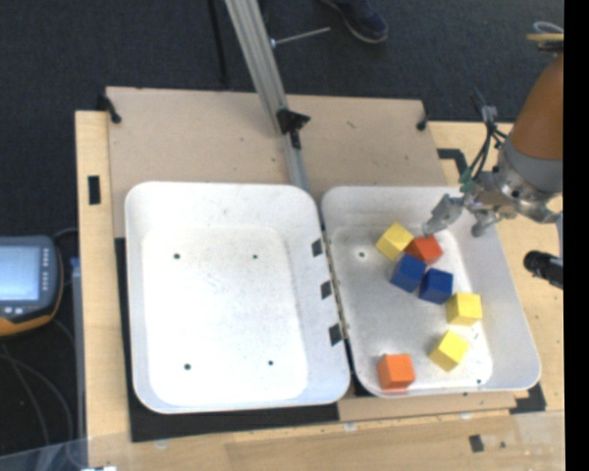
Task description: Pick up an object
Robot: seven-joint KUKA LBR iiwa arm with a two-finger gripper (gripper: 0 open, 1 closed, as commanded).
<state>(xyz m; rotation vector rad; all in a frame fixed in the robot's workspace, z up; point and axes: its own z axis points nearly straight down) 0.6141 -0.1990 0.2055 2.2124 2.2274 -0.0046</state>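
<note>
The right bin (501,263) holds several small cubes. A yellow cube (395,239) and an orange-red cube (426,249) lie near its back, with two blue cubes (407,273) (436,285) just in front of them. Two more yellow cubes (463,308) (452,347) and an orange cube (396,370) sit toward the front. My gripper (457,222) hangs over the bin's back right part, just right of the orange-red cube. It is open, and nothing sits between its fingers.
The left bin (226,292) lies beside the right one. A slanted aluminium post (260,57) rises behind the bins. A handheld screen device (15,278) rests off the bench's left edge.
</note>
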